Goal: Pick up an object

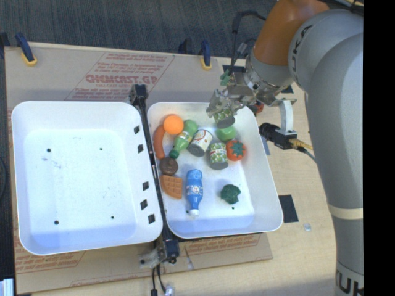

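Overhead, the grey arm [333, 103] reached in from the right over the surface [296, 184]; the left bin [24, 165] and right bin [262, 184] sat side by side; the pincer [223, 108] hung above the right bin's far edge, its opening impossible to judge; blue bottle [194, 190] lay mid-bin, orange ball [173, 124] near the far-left corner, small dark-green piece [230, 193] beside the bottle.

Glossy white plastic bins [37, 119]; matt cardboard sheet [117, 76]; wooden bench [302, 239].

arm [333, 103] cut off at right (and bottom), gripper [223, 111] fingers blurred
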Controlling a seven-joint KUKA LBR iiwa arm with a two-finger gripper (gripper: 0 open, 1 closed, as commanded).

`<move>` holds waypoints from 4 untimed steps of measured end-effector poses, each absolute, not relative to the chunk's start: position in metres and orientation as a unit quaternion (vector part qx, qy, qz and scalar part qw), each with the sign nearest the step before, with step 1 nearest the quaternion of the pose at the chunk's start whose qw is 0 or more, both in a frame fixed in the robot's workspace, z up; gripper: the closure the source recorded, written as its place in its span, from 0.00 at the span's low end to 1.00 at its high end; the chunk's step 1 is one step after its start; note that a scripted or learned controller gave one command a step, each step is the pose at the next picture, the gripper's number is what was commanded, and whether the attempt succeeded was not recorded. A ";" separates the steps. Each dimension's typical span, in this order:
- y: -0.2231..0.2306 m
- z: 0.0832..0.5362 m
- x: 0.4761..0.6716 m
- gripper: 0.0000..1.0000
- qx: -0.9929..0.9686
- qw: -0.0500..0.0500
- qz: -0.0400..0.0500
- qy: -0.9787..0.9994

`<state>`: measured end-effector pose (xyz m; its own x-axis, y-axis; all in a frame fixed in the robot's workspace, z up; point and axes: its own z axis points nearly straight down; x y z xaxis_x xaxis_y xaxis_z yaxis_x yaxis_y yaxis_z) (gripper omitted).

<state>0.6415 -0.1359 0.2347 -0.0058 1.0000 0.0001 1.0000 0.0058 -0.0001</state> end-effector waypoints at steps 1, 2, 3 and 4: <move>-0.162 0.264 0.609 1.00 -0.706 0.001 0.001 -0.709; -0.156 0.270 0.632 1.00 -0.705 0.000 0.000 -0.709; -0.183 0.276 0.657 1.00 -0.706 0.000 0.000 -0.709; -0.200 0.276 0.657 1.00 -0.706 -0.001 0.000 -0.709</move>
